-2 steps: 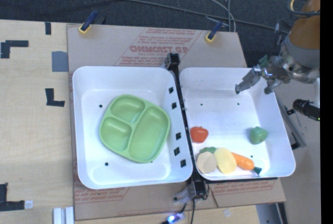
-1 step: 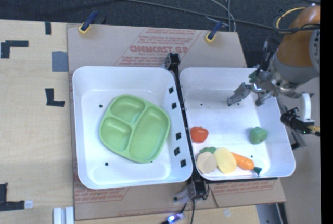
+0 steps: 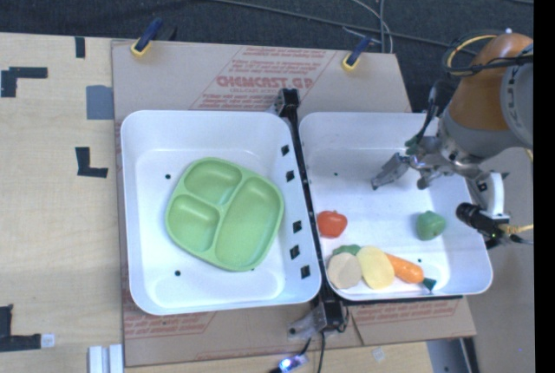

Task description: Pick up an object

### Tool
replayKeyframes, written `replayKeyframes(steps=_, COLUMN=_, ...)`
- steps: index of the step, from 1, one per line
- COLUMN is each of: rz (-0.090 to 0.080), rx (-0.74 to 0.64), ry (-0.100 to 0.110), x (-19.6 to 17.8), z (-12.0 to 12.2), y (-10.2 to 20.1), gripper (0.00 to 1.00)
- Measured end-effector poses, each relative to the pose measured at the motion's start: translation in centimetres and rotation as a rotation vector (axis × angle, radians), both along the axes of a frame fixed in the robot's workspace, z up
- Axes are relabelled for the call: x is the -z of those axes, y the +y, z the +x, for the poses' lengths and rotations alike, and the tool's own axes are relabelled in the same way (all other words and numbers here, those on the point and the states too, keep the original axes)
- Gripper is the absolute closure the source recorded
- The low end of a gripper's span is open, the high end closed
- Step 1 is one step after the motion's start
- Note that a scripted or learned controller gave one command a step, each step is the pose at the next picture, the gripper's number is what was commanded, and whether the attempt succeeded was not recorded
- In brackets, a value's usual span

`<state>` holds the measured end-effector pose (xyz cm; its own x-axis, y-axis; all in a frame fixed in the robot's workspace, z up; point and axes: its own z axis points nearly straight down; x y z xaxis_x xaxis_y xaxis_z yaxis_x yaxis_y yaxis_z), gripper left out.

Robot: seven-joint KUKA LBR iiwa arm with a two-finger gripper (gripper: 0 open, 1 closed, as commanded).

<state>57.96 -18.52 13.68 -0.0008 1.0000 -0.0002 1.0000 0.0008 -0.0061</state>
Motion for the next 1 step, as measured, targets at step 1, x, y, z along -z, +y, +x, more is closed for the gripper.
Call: replayKeyframes(steps=1, rz=-0.002, rx=-0.002, ry=-0.006, x=5.25, z=0.00, y=0.07, gripper=0.00)
